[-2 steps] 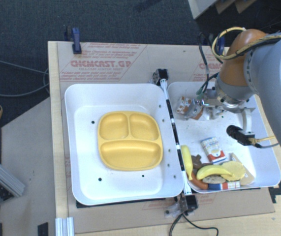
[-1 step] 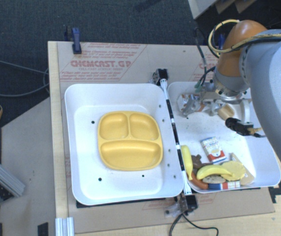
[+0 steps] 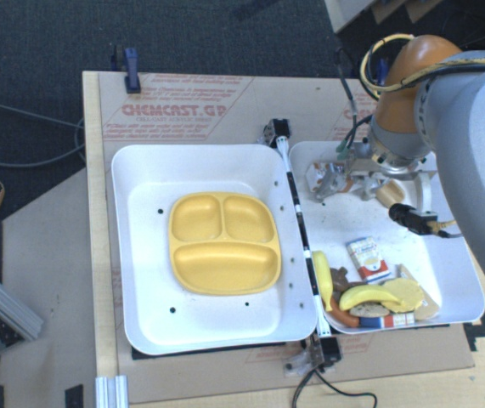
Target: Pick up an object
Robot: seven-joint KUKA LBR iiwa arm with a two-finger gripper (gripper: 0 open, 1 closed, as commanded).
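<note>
My gripper (image 3: 325,183) hangs low over the far left corner of the right bin (image 3: 454,300), under the grey arm with the orange band. I see nothing held in it. A pale tan object (image 3: 389,195) lies just to its right, partly hidden by the wrist. Nearer the front of that bin are a small white, red and blue carton (image 3: 368,258), a banana (image 3: 368,297), a pale yellow piece (image 3: 408,291), a narrow yellow piece (image 3: 321,271) against the left wall and a dark brown lump (image 3: 340,278).
The left bin (image 3: 136,253) holds a yellow divided plate (image 3: 224,243) in its middle. A rail with clamps (image 3: 293,202) runs between the two bins. The arm covers the right bin's far right side.
</note>
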